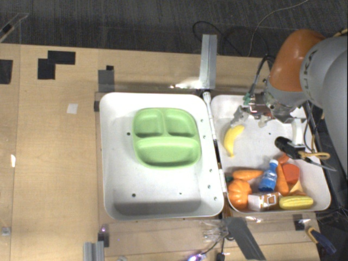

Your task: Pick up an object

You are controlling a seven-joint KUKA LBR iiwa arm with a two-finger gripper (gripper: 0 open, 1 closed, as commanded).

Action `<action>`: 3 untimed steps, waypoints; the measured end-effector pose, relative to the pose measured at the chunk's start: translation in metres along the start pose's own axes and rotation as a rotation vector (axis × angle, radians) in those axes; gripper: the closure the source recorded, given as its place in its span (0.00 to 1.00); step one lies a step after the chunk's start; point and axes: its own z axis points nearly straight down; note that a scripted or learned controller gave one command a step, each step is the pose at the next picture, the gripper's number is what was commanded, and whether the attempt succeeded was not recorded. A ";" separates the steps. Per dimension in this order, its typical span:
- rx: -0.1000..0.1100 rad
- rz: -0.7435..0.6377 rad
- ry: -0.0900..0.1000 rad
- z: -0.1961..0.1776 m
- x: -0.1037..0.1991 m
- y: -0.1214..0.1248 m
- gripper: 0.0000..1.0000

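Note:
A yellow banana (232, 138) lies in the upper left part of the right bin (255, 145). My gripper (251, 115) hangs just above and to the right of it, near the bin's back wall. Its fingers stand open with nothing between them. Along the bin's front edge sits a cluster of toy food: an orange pumpkin (239, 191), an orange carrot (247, 174), a blue bottle (268, 179), a red-orange piece (290, 174), a yellow corn cob (296, 202) and a small white and brown box (263, 201).
The left bin (117, 189) holds a green divided plate (166, 136) in its back half. A metal post (209, 61) stands behind the divide between the two bins. The grey arm with its orange band (293, 64) enters from the upper right.

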 end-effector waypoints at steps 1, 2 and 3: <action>-0.010 -0.126 -0.001 0.040 -0.003 -0.003 0.00; -0.017 -0.128 0.001 0.029 -0.001 0.000 1.00; -0.017 -0.128 0.001 0.029 -0.001 0.000 0.00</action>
